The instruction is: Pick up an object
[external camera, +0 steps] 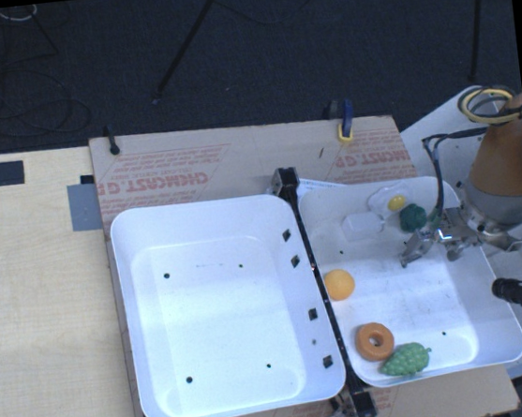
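The right bin [490,340] holds several objects. An orange ball [339,285] lies near its left wall. At the front, a brown ring-shaped donut [375,340] sits beside a green bumpy bunch [404,361]. Toward the back are a small yellow piece [396,203], a dark teal object [413,216] and a clear plastic item [362,225]. My gripper [418,249] reaches in from the right, low over the bin's right half, just in front of the teal object and apart from the ball. I see nothing held in it.
The left bin [131,266] stands beside the right one, with a black divider strip [310,282] between them. Both rest on a cardboard sheet [199,168]. The arm's orange band [500,159] and cables overhang the right bin's right edge.
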Robot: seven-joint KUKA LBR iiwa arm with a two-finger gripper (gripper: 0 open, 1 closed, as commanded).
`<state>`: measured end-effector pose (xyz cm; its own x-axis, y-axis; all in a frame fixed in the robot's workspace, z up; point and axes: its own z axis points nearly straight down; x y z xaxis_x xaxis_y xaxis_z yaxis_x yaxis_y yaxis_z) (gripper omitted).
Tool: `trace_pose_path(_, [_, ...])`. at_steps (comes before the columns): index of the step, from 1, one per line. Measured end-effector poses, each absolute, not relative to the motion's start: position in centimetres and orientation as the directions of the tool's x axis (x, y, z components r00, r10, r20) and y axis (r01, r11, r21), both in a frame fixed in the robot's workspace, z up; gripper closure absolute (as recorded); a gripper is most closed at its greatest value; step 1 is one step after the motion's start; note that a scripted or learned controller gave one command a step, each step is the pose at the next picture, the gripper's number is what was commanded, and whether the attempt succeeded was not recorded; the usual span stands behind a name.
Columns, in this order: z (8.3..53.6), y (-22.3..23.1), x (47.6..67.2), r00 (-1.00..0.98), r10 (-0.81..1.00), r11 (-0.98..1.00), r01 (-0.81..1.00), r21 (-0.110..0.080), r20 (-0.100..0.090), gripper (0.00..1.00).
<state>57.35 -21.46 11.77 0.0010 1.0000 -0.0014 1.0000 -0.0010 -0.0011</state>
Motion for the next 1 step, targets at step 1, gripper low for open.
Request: trace_pose_path(1, [9.38,-21.28,64.65,-0.003,1.000,0.003,1.000,0.003,-0.001,0.00])
